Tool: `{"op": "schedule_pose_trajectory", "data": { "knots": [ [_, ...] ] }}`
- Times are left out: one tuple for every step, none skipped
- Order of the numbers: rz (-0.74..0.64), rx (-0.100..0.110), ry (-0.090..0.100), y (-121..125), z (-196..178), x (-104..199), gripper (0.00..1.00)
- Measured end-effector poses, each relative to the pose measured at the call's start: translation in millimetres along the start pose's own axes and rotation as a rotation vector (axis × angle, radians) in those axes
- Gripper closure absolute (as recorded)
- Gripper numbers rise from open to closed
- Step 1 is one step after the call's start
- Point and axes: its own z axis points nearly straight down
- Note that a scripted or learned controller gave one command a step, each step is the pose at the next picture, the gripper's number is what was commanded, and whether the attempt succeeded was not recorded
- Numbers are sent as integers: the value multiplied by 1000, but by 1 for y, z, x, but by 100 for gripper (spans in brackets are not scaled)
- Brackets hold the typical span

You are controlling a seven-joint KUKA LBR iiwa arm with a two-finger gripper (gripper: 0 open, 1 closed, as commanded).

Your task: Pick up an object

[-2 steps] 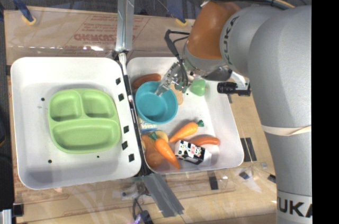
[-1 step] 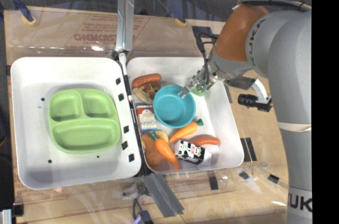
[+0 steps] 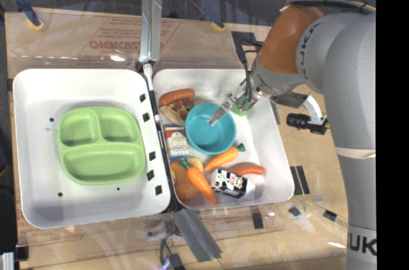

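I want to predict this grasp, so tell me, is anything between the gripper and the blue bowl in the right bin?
Nothing visible blocks it. The gripper is at the blue bowl, its tip over the bowl's upper right rim. The carrots sit lower, on the bowl's far side.

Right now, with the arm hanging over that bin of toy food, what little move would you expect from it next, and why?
Probably a short descent. The gripper hangs above the far rim of the round blue plastic bowl in the right white bin, and nothing shows between its fingers. Lowering onto that rim looks like the nearest chance of a grasp, though it may slip.
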Motion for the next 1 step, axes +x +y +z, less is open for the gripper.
{"op": "schedule_pose_trajectory", "data": {
  "knots": [
    [358,-4,-4,59,35,12,0]
  ]
}}
